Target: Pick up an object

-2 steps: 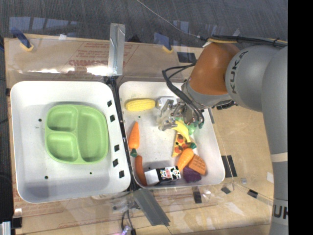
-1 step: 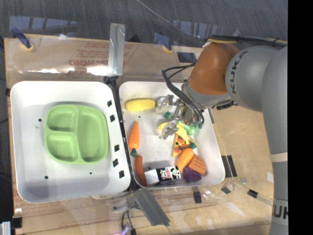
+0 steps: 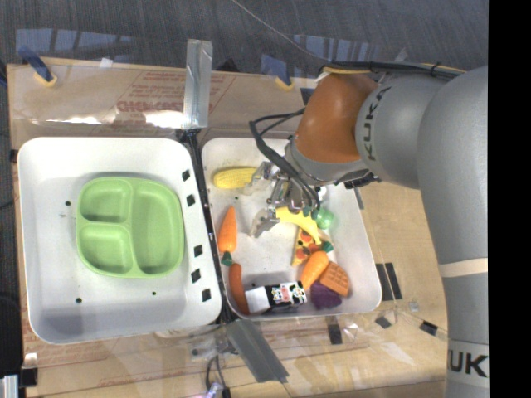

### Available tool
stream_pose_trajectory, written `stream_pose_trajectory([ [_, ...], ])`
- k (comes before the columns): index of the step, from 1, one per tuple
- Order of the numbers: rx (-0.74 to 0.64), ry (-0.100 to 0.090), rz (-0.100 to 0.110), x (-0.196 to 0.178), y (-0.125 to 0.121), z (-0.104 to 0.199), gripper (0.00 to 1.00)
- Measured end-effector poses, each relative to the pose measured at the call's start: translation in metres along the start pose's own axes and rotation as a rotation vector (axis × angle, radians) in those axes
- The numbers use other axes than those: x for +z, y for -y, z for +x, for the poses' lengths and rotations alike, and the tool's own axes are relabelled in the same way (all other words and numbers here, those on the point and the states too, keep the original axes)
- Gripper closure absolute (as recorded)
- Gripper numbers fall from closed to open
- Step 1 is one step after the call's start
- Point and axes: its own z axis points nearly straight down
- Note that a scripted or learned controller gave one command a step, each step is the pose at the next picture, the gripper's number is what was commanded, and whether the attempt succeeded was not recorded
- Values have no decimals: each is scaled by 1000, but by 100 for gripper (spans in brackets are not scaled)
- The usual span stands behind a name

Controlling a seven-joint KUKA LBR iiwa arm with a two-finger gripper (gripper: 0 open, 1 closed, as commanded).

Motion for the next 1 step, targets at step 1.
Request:
stream_pose_trajectory([
  [1, -4, 3, 2, -12, 0, -1, 100],
])
